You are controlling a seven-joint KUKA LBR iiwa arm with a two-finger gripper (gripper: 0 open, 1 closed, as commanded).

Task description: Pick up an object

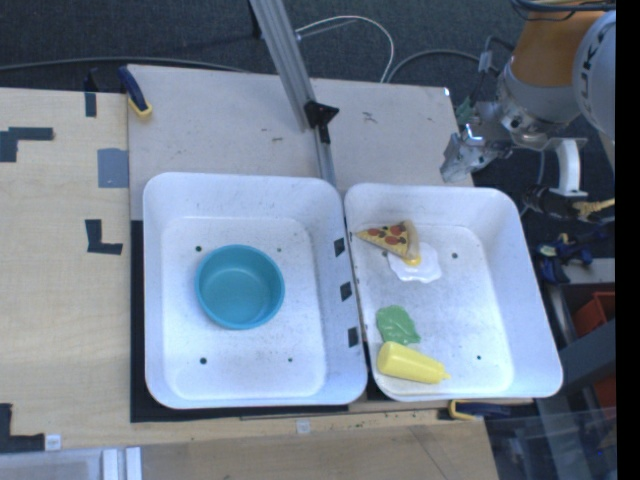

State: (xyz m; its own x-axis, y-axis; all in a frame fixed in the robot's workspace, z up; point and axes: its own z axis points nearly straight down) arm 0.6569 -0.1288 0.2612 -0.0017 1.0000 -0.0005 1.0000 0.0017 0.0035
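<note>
Front of right bin: yellow plastic corn-like piece (410, 364) lies near the front wall, with a soft green leaf-shaped toy (397, 323) just behind it, the two close or touching.
Back of right bin: triangular toy pizza slice (391, 237) rests against a white fried-egg-shaped toy (419, 267), overlapping at its edge.
Right bin: shallow white tray (520, 298), holding all four small items.
Left bin: matching white tray (160, 298), holding a round blue plastic bowl (239, 286) near its middle.
Gripper: grey two-finger gripper (462, 158) hangs above the back rim of the right bin, apart from every object.
Jaws: cannot tell whether apart or together; nothing is seen between them.
Progress: judged as not begun; no object is lifted, all lie in the bins.
Left to do: descend onto a chosen item, close on it, raise it clear.
Nearest candidate: probably the pizza slice.
</note>
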